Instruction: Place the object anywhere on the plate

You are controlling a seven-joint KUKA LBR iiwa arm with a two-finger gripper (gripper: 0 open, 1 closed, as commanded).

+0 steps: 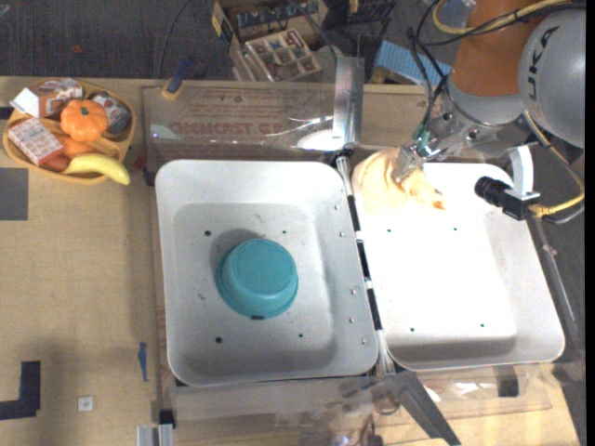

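Left bin (186,193): nearest the viewer's left, a shallow white bin; a teal plate (258,278), lying upside down like a low dome, sits near its middle, nothing on it.
Right bin (465,286): just beside the left bin, its near and middle floor bare white.
Object (395,182): a pale cream, soft-looking lump with a small orange patch, in the far left corner of the right bin, well apart from the plate.
Hand (409,161): at the far edge of the right bin, down at the object's upper side; whether it is spread or pressed together I cannot tell, nor whether it pinches the object.
Arm (521,54): grey with an orange band, reaching in from the far right, wrist bent down toward the bin's far corner.
Step in hand: likely the pick-up, at the object, nothing yet on the plate.
Next move: probably a secure grip, a lift over the bin walls, then a carry leftward to the plate.
Far bench (65,277): a fruit bowl (67,137) at the far left.
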